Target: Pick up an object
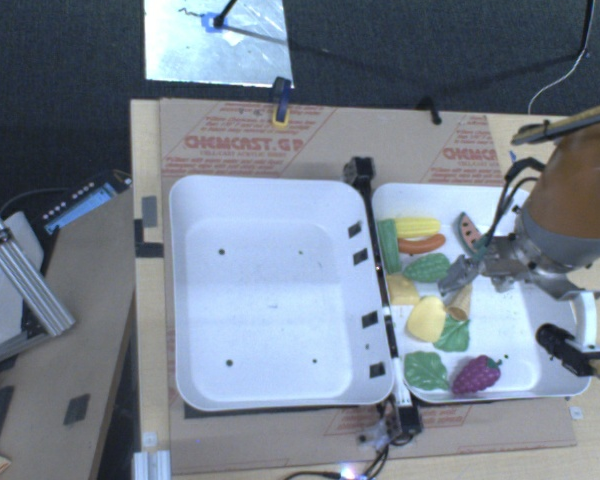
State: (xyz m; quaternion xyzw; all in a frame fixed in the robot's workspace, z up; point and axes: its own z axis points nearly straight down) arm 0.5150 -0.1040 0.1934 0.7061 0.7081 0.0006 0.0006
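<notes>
Dark carpet surrounds the bench (150, 298), and on it a brown cardboard sheet (250, 133) carries two shallow white bins side by side. Over at nine o'clock sits the left bin (195, 218), with bare white floor and a few small holes. Across the black divider clips (365, 258) at three o'clock is the right bin (555, 363), and that one is crowded with toy food.

Running down its left wall: a green stalk (387, 246) standing lengthwise against the rim, a yellow corn cob (418, 227) at the top with an orange carrot (422, 243) just beneath it, touching. Below those, a green leafy piece (426, 267), then a pale yellow wedge (402, 290), a rounder yellow fruit (426, 319), another green piece (453, 336) beside it, a green leaf (426, 370) at six o'clock and purple grapes (476, 374) right next to it. A watermelon slice (467, 231) lies apart toward twelve o'clock.

Now the arm (575, 198), grey with its orange band, reaches in from three o'clock. The claw (460, 278) is low over the middle of the pile, tips beside the leafy piece and just above a tan cone (461, 298). From here I cannot tell whether the claw is parted or pinched, or whether anything sits in it.

A blue and yellow clamp (281, 103) holds the cardboard at twelve o'clock, below a shiny sheet (215, 28) on the floor.
</notes>
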